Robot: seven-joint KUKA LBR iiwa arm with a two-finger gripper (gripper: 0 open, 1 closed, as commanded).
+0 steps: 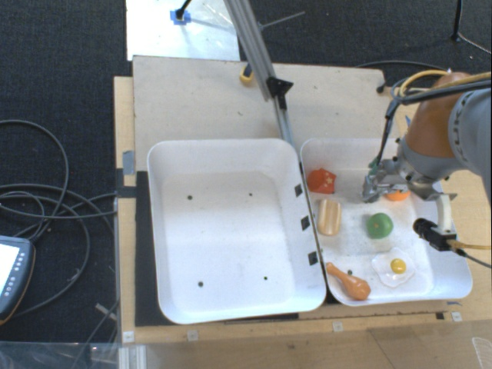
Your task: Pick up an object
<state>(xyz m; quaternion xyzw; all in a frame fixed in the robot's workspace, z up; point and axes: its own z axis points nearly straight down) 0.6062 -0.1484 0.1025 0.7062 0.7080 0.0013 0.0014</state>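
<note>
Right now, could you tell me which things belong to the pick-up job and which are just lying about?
Job:
gripper
right bin
red block
tan piece
green ball
fried egg
orange carrot shape

Lying about:
left bin
cables
handheld screen

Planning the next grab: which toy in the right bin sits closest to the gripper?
The small orange piece beside the gripper. The green ball, red piece and fried egg lie farther off.
</note>
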